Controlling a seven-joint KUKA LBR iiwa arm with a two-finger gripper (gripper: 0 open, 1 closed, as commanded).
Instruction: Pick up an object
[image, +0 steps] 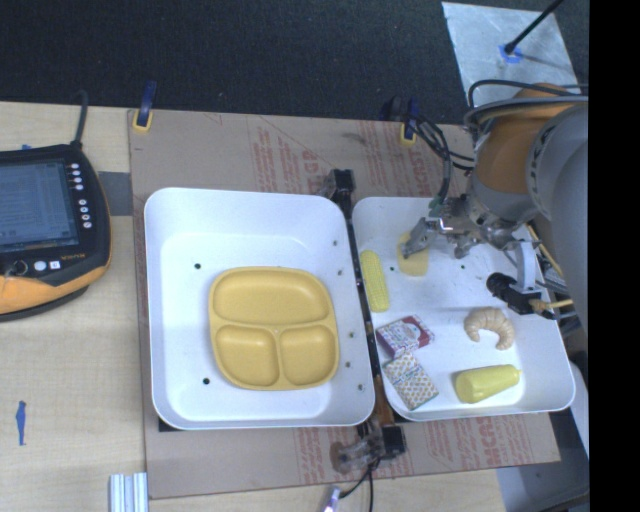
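Low over the right bin (560, 395), the arm (530, 160) reaches left.

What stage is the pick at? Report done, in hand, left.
Done: the claw has reached the right bin, down by a small yellow piece. In hand: nothing visibly held. Left: grasp and lift; the croissant, yellow block, corn cob and two packets lie untouched.

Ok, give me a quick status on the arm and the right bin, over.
Gripper low in right bin, at a small yellow piece. Nothing seen between fingers. Croissant, yellow block, two packets lie apart, not blocking.
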